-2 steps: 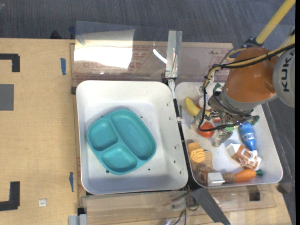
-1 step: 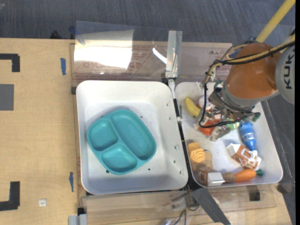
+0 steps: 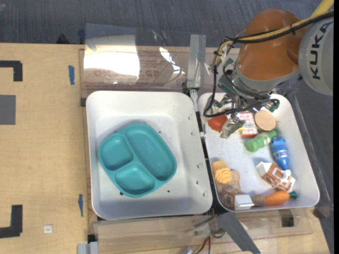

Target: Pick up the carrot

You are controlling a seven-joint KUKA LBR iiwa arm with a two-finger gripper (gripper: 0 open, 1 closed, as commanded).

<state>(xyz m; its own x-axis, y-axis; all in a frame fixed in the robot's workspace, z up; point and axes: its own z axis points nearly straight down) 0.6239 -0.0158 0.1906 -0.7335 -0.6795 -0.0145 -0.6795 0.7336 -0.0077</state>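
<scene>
The carrot is lying at the front edge of the right bin, next to a small carton. The gripper hangs over the bin's back, well away; can't tell its grip.

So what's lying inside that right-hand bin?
The right bin holds toy food: a carrot near the front, a blue bottle, corn. The arm covers its back corner.

Teal divided plate in the left bin; blue bottle and corn cob in the right bin.
</scene>
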